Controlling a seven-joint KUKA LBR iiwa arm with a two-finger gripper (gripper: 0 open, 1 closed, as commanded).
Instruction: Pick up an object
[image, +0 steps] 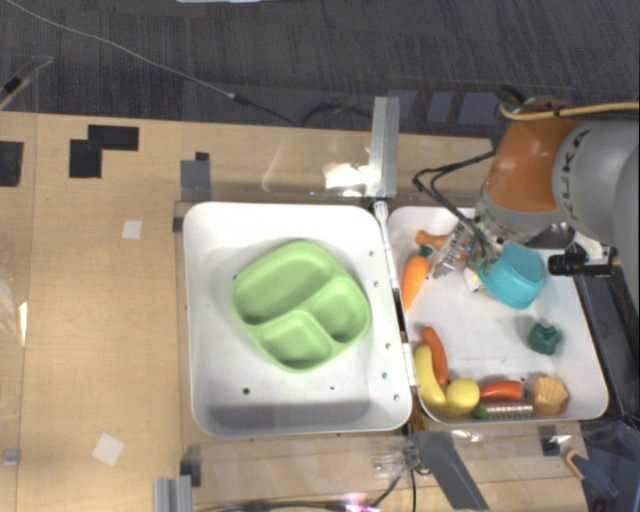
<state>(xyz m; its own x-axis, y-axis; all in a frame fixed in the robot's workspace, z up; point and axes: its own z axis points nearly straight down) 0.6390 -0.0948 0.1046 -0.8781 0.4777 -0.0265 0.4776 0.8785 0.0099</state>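
My gripper (462, 258) hangs low over the upper part of the right bin (590, 330), below the arm's orange band (522, 165). A light blue cup (517, 276) lies on its side right beside the gripper, touching or nearly touching it. An orange carrot (413, 281) lies just left of the gripper, along the bin's left wall. A small orange piece (430, 240) sits above the carrot. Whether anything is in the gripper's grasp is hidden by its body.
A dark green block (545, 338) lies right of centre. Along the right bin's front edge are a red sausage (431, 342), a banana (429, 373), a lemon (462, 396), a red chili (501, 390) and a tan biscuit (551, 396). The left bin (215, 300) holds a green divided plate (300, 305).
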